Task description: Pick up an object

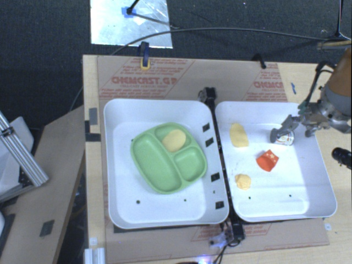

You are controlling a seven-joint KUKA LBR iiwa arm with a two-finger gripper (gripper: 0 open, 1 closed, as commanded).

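Note:
My gripper [281, 136] hangs low over the upper right part of the right bin [316, 199], reaching in from the right edge. A red object [268, 160] lies just below and left of it, apart from it. A pale yellow piece [238, 135] rests to the gripper's left near the bin's upper left. A smaller yellow lump [243, 181] sits lower down near the bin's left wall. In the left bin [124, 202] a green divided plate [159, 169] carries a yellow object [175, 140] in its upper compartment.
The two bins meet at a raised middle seam with black clips [212, 142]. The arm's grey wrist and orange band [338, 92] fill the upper right. A metal frame [19, 153] stands off the bench at the left.

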